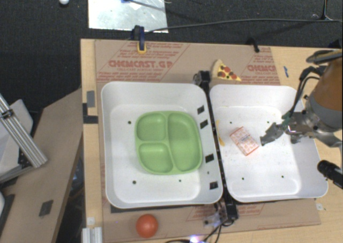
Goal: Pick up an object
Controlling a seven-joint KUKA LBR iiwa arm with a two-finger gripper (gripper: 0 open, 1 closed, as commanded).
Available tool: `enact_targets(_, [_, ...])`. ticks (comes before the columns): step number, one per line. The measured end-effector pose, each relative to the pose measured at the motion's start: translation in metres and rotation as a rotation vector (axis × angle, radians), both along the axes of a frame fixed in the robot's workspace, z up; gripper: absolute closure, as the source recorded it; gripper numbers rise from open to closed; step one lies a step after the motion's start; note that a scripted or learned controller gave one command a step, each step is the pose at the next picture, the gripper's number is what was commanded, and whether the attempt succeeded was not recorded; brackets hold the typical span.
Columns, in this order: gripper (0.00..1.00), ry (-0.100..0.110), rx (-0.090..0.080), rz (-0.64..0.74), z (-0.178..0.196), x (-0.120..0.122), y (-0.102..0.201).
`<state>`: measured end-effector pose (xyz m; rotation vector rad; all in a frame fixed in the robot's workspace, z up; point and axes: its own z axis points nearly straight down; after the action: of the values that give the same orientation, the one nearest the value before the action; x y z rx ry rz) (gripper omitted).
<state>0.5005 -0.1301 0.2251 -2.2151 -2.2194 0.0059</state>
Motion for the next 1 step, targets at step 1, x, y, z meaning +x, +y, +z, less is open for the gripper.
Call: enact_targets(1, [0.0, -0.008, -0.001, 0.002, 0.0038, 0.002, 0.0001])
